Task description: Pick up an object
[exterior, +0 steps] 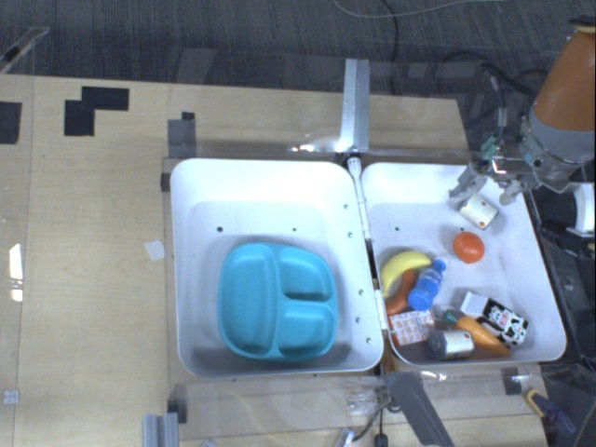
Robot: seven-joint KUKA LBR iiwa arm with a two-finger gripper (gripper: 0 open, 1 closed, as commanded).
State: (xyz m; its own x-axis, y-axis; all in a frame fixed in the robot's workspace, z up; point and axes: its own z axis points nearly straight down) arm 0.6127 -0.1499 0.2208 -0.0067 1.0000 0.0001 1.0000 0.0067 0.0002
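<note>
I am watching the arm [568,101] reaching in from the right, with the gripper [484,189] hanging over the far part of the right bin [549,287]. Its fingers are spread on either side of a small white block [479,211], which is sitting just below the tips. I am reading the hand as released, not clenched: nothing is pinched between the fingers, and the block looks to be resting on the bin floor, though I cannot tell for sure whether the tips are touching it.

That block is standing apart from the rest, which I judge is why the program is going for it: there is room for a finger on each side. Just near of it an orange ball [468,246] is lying alone. The other things are crowded together at the near end of the bin: a banana [402,268], a blue bottle [426,287], a red and white packet [410,324], a grey can [450,344], a carrot [484,331] and a black and white box [504,320], several of them touching or overlapping, so a clean grip there would be harder.

In the left bin [196,250] a blue divided tray [277,299] is lying flat, well apart from the gripper.

I am judging the pick as not yet made; the fingers need to come down around the block and close.
</note>
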